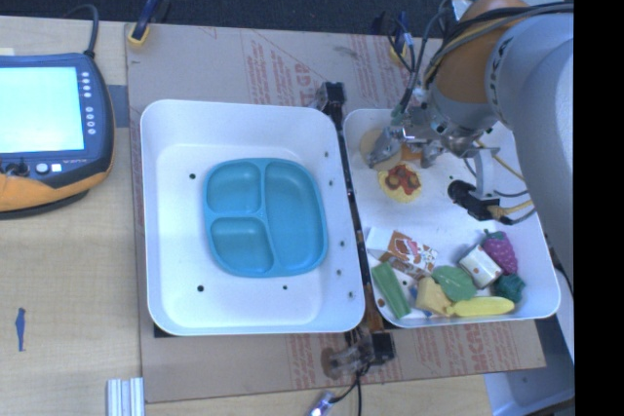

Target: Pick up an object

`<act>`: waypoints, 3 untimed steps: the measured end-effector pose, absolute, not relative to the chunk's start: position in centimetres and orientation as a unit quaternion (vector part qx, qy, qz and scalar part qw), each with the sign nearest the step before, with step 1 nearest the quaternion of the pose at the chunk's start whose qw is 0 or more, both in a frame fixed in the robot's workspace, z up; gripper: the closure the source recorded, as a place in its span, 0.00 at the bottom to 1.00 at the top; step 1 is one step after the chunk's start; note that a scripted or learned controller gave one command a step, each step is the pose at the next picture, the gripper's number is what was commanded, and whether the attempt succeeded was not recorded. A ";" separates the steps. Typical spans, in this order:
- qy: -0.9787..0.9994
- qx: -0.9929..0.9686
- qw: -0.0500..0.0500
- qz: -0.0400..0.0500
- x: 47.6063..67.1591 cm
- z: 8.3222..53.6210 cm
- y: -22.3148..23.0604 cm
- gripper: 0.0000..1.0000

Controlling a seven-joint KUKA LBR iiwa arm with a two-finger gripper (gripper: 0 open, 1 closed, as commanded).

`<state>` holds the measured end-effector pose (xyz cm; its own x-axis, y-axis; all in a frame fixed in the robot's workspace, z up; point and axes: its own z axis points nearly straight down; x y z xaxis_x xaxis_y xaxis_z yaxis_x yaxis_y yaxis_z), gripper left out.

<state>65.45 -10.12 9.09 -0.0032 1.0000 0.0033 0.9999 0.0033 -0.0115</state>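
Overhead, the grey arm [531, 63] is reaching in from the right, and its gripper [405, 143] is hanging low over the far end of the right bin [534, 302]. Just beside it, a small round pizza toy [401, 180] is lying on the bin floor, apart from the metal tips. Nearer the front edge, a cluster is sitting together: a snack packet [410, 253], a green pepper [452, 283], a banana [483, 307] and purple grapes [500, 251]. Meanwhile, the left bin [166, 209] is holding a blue divided plate [264, 215]. A tablet [47, 122] is resting at the bench's left.
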 end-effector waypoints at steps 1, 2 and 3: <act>-0.708 -0.706 0.005 0.003 65.5 9.1 -10.6 0.00; -0.708 -0.706 0.005 0.003 65.5 9.1 -10.5 0.00; -0.709 -0.706 0.004 0.002 65.5 9.1 -9.7 0.00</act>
